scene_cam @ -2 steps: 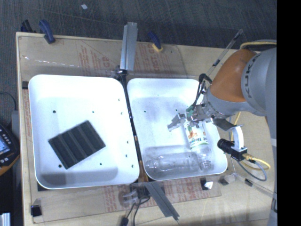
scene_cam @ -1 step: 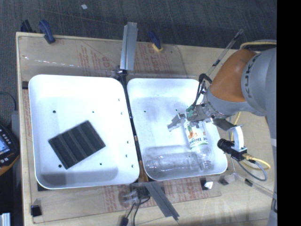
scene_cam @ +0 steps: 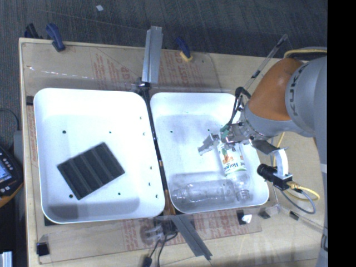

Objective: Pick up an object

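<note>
My gripper point(scene_cam: 216, 143) is down inside the right bin point(scene_cam: 183, 107), near its middle right, with the arm coming in from the right. A small bottle with a white and orange label point(scene_cam: 233, 163) lies just below and right of the gripper, close to or touching it. A large clear plastic bottle point(scene_cam: 208, 192) lies on its side along the front wall of the same bin. A black ribbed flat piece point(scene_cam: 90, 169) lies in the left bin point(scene_cam: 50, 110).
A metal bar point(scene_cam: 151, 54) rises at the back between the two bins. Blue clamps point(scene_cam: 54, 36) hold the board's rear edge. Cables and a black fitting point(scene_cam: 275, 174) sit off the right bin's right wall.
</note>
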Controlling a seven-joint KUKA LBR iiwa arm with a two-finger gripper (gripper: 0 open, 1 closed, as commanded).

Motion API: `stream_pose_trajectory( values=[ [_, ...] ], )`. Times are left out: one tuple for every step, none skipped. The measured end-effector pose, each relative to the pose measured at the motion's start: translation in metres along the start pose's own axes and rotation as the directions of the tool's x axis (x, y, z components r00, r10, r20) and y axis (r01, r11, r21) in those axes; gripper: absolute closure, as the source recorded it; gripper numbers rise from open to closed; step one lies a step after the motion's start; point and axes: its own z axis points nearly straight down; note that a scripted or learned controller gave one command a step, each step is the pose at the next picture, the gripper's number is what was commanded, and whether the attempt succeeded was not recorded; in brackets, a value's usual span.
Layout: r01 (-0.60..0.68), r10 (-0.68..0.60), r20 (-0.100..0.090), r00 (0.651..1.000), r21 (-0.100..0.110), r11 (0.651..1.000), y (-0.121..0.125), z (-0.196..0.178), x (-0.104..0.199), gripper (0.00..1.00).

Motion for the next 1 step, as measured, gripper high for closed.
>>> stream_pose_trajectory(
  values=[
    [0.114, -0.114, 0.002, 0.994, -0.004, 0.993, 0.0323, -0.0641, -0.0043, 0.0]
  ],
)
